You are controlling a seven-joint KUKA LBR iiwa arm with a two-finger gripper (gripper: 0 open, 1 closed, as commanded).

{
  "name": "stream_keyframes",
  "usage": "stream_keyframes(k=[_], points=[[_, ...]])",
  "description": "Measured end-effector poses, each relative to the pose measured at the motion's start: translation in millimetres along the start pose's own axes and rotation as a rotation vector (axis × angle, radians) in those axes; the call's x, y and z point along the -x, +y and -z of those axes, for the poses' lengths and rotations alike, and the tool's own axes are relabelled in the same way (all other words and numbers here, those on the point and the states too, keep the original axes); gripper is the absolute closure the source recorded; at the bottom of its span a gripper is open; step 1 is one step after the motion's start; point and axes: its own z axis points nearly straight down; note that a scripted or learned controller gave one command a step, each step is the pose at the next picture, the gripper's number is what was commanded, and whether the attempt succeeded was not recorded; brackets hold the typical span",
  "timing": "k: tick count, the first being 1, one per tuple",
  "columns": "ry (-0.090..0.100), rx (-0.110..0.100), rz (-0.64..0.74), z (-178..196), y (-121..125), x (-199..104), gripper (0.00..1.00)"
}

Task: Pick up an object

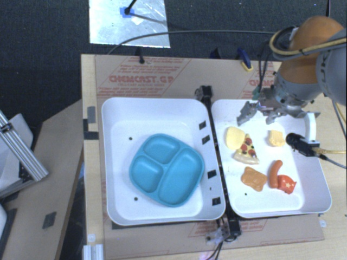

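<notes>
The right bin point(320, 199) holds several toy foods: a pale yellow round piece point(235, 137), a pizza slice point(246, 151), a yellow cheese block point(276, 138), an orange-brown nugget point(254, 178), a red sausage point(275, 169) and a red piece point(287, 183). My gripper point(258, 115) hangs over the back of this bin, above and behind the yellow round piece and the cheese block. Its fingers are spread open with nothing between them.
The left bin point(116, 118) carries a blue divided plate point(166, 169). A black divider point(212, 156) runs between the bins. A black cylinder with a cable point(299, 143) juts from the wrist over the right bin's right side. A foil sheet point(129, 15) lies behind the bench.
</notes>
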Motion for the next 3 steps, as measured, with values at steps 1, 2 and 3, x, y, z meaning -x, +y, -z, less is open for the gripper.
stream_keyframes(k=[1, 2, 3], points=[[-0.001, 0.012, 0.002, 7, 3, 0, 0.0], [-0.002, 0.009, 0.0, -55, 6, -1, 0.0], [-0.001, 0.009, -0.001, -101, -1, 3, 0.0]])
